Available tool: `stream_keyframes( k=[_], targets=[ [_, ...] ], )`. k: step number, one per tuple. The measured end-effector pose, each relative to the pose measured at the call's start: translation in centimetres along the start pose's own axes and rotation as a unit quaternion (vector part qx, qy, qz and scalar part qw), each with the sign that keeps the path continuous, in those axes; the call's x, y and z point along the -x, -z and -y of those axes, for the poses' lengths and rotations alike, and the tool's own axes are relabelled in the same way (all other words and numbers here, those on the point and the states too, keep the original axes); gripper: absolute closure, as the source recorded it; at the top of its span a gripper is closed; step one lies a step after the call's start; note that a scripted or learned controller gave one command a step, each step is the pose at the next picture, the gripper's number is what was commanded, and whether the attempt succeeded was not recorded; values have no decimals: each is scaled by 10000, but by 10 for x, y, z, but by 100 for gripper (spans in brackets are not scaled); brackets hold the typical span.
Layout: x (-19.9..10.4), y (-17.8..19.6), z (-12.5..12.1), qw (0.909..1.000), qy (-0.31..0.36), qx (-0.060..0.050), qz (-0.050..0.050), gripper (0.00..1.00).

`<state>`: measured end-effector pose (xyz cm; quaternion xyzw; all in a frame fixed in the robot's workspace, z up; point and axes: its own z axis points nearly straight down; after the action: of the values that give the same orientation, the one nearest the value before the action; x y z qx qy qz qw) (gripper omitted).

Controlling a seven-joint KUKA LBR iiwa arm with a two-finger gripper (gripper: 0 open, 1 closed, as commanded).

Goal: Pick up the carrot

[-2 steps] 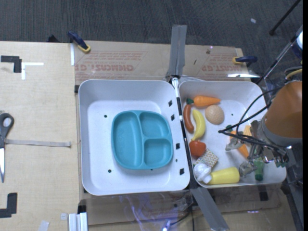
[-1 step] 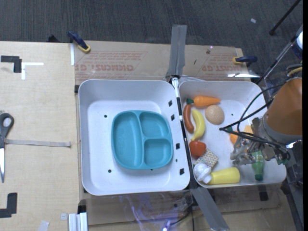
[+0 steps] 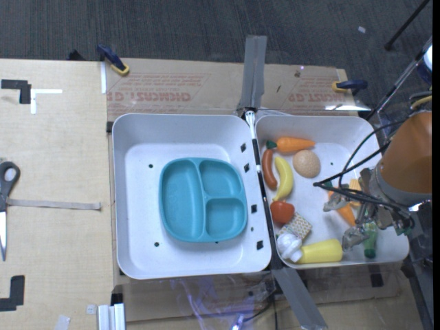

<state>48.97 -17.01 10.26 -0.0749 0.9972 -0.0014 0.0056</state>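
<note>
Orange carrot (image 3: 295, 144) with green tip, beyond the metallic grey end effector (image 3: 364, 227). Yellow banana (image 3: 283, 176), tan egg (image 3: 306, 163), red sausage (image 3: 268, 168). Teal divided plate (image 3: 203, 199) in white bin (image 3: 124, 205). Possibly green item (image 3: 371, 245) just beside the end effector.

Bench (image 3: 55, 239) w/ two white bins side by side on it: left bin (image 3: 130, 205) and right bin (image 3: 344, 133). Scissors (image 3: 7, 198) lie at far left, blue clamp (image 3: 113, 59) near the back edge.

Teal divided plate (image 3: 203, 199) in left bin (image 3: 130, 253), banana (image 3: 282, 177), egg (image 3: 306, 163), scissors (image 3: 5, 205) on bench
</note>
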Motion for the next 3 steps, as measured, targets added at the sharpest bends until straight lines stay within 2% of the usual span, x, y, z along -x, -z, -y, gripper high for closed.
stream_keyframes(
  k=[1, 2, 3],
  targets=[
    [3, 10, 0, 10000, 15, -11, 30, 100],
    [3, 10, 0, 10000, 14, -10, 30, 0],
    [-2, -10, -20, 9938, -1115, 5, -32, 0]
  ],
)
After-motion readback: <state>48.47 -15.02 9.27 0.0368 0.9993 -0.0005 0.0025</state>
